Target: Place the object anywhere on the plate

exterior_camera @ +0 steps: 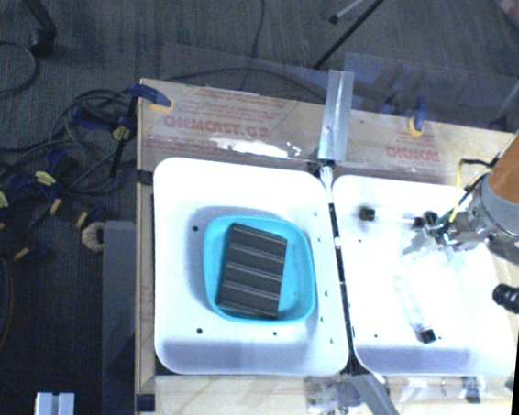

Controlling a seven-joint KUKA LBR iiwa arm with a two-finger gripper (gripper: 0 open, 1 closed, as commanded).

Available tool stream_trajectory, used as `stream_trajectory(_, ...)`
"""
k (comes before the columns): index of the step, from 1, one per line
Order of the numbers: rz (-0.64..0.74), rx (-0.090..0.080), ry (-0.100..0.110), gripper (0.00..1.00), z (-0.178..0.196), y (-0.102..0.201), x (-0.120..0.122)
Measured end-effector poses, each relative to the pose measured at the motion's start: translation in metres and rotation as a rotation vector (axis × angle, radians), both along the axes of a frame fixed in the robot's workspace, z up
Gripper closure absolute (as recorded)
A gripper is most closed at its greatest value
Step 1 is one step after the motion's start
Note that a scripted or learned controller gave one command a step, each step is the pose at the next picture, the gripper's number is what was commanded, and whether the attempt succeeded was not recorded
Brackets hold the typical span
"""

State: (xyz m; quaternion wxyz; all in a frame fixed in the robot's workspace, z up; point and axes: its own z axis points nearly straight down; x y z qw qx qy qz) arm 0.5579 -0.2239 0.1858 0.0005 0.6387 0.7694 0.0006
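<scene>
Both white bins are before me: the left bin (164, 330), well away from the claw (431, 226), carries a blue plate (214, 243), and on this plate already lies the dark grey ribbed object (253, 270). My claw hangs low over the right bin (465, 357), in its far part, and I cannot tell how it stands. Just beside the claw sits a small black piece (367, 213), and another black piece (427, 336) lies nearer to me.
</scene>
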Motion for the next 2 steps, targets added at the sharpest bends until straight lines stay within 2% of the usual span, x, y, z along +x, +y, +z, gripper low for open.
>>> stream_trajectory(1,0.0,0.0,0.0,0.0,0.0,0.0,0.0)
stream_trajectory(2,-0.018,-0.003,-0.001,0.0,0.161,0.003,0.004)
